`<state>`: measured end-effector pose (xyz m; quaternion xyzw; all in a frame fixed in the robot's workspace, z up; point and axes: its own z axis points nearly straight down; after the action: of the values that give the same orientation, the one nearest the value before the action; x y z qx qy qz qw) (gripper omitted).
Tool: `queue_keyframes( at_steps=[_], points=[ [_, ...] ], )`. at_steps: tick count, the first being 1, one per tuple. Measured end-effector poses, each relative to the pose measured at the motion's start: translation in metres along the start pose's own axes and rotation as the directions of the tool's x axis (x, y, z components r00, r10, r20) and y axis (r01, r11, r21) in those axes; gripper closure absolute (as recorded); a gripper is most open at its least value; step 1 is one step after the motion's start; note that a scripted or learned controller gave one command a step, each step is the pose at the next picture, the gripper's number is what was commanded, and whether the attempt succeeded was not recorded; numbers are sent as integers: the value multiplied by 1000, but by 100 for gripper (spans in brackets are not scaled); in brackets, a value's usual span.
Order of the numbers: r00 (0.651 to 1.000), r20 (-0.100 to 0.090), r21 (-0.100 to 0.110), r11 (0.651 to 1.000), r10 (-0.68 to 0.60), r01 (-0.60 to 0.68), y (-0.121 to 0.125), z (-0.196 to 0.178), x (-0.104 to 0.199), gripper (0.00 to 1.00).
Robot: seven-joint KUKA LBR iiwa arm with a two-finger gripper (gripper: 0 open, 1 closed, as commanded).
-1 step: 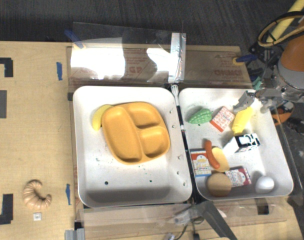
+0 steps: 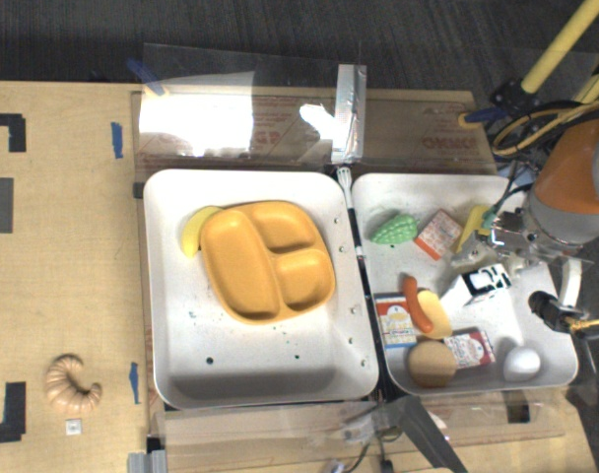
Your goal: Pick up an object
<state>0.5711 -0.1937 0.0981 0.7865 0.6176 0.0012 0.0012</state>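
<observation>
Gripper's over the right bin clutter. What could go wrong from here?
1. The gripper sits over tightly packed items: black-and-white box, yellow piece, red-and-white packet. It may pinch two or wedge between them.
2. The white ball and potato are round and likely to roll off the gripper.

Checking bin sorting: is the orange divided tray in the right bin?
No. The orange divided tray lies in the left bin, on top of a yellow item.
</observation>
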Motion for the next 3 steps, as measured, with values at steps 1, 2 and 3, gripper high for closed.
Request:
queue_keyframes(
  at_steps=[1,2,3],
  points=[
    [999,0,-15,999,46,-46,19,5,69,0],
    [968,0,2,968,250,-250,23,-33,110,0],
    [969,2,2,969,248,-248,23,-43,110,100]
  ],
)
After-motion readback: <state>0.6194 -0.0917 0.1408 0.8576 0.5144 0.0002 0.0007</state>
